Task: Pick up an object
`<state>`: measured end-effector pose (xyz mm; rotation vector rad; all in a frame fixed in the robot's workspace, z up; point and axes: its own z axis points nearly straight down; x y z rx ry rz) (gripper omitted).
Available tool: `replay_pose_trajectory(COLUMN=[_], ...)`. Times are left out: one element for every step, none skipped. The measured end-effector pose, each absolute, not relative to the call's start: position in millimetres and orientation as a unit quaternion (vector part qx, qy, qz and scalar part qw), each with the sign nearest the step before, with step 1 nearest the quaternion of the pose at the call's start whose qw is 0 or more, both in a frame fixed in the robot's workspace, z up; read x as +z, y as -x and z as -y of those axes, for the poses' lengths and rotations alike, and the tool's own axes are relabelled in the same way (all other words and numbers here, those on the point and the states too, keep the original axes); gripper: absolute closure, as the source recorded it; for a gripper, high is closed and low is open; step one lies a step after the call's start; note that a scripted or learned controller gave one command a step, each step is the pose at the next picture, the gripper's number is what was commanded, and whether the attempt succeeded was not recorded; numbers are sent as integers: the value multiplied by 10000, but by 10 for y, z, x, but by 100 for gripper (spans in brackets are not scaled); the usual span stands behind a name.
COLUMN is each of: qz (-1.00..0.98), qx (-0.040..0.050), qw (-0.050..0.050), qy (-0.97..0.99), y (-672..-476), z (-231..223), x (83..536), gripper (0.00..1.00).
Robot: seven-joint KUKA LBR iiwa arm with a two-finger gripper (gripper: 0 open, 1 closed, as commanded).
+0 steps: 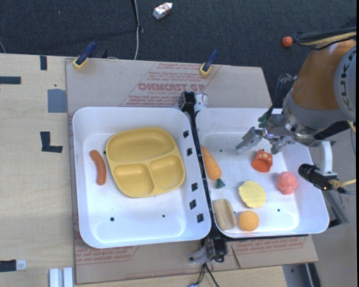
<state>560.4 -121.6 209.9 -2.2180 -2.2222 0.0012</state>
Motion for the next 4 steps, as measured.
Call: replay_pose_trajectory(qz=[7052, 7084, 7072, 7070], qx=[38, 3, -4, -5], qw=[47, -1, -11, -21], qy=[7090, 7058, 7071, 7072], y=[-5212, -5635, -5205, -4915], z=[1771, 1538, 1614, 1457], x=[1149, 832, 858, 859], gripper=[0, 0, 0, 0])
